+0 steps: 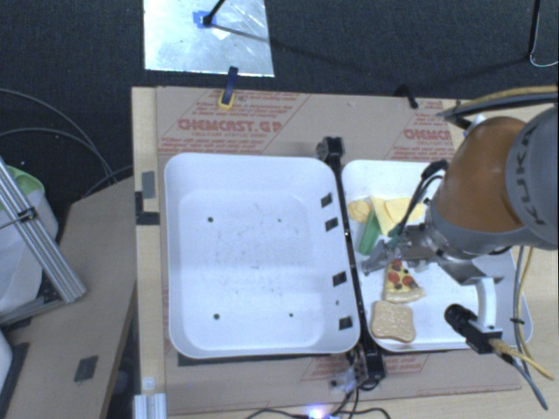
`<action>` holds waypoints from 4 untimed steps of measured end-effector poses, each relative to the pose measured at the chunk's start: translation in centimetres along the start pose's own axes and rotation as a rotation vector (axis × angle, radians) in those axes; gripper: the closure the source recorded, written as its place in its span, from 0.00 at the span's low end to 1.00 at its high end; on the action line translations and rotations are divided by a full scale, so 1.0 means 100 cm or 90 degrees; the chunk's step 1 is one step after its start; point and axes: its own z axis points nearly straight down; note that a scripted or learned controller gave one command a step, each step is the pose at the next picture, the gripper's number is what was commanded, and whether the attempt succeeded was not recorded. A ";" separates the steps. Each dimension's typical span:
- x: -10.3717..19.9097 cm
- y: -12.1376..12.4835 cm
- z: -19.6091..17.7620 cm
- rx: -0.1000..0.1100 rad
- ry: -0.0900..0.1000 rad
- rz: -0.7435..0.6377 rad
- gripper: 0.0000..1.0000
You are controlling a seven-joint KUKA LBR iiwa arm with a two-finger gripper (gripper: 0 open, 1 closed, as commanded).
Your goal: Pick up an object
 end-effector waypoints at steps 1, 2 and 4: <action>-0.052 -0.002 0.023 0.005 -0.002 0.008 0.00; -0.073 -0.002 0.108 0.004 -0.002 0.006 0.00; -0.058 0.046 0.106 0.007 -0.001 0.005 0.00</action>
